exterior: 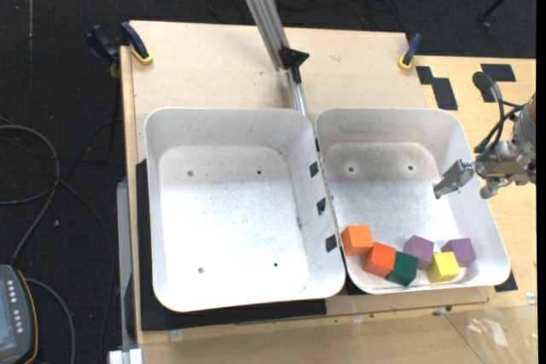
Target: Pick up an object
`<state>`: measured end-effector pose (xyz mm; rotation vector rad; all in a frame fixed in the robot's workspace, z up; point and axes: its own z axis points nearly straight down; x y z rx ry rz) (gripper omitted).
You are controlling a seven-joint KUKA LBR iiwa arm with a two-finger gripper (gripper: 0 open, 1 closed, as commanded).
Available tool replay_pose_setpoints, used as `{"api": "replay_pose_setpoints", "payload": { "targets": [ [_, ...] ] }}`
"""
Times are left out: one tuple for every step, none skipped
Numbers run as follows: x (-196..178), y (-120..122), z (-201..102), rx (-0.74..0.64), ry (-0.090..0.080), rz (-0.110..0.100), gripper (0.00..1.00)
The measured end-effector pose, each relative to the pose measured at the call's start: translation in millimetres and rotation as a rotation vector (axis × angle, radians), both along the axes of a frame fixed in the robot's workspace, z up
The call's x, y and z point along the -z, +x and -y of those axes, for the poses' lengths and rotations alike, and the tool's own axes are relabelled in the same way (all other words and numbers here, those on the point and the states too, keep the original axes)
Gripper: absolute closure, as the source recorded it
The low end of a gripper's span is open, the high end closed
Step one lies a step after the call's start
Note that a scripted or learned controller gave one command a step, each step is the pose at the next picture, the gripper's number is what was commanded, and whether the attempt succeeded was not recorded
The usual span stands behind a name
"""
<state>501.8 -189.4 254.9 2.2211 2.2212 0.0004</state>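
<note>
From the overhead camera you see the worktop (213,72) carrying two white bins side by side. The left bin (171,141) shows bare speckled floor. The right bin (384,136) holds six blocks bunched along its near edge.

Reading that cluster from left to right: an orange block (357,239) sits farthest left, with a red-orange block (380,258) just beside it on the near side. A green block (403,269) touches the red-orange one. A purple block (418,249) lies just behind the green one, a yellow block (443,267) is next to it on the near right, and a second purple block (461,251) ends the row.

The hand (461,176) comes in from the right, above the right bin's right side, well apart from the blocks and farther back than them. You cannot tell how its jaws stand; nothing is seen between them.

A metal pole (260,0) slants across the far worktop.
</note>
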Motion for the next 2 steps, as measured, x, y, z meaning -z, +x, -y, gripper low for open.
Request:
{"api": "replay_pose_setpoints", "payload": {
  "targets": [
    [143.4, 24.6, -44.7, -0.004, 0.003, -0.008, 0.00],
    [160.0, 110.8, -15.0, -0.004, -0.002, 0.004, 0.00]
  ]
}}
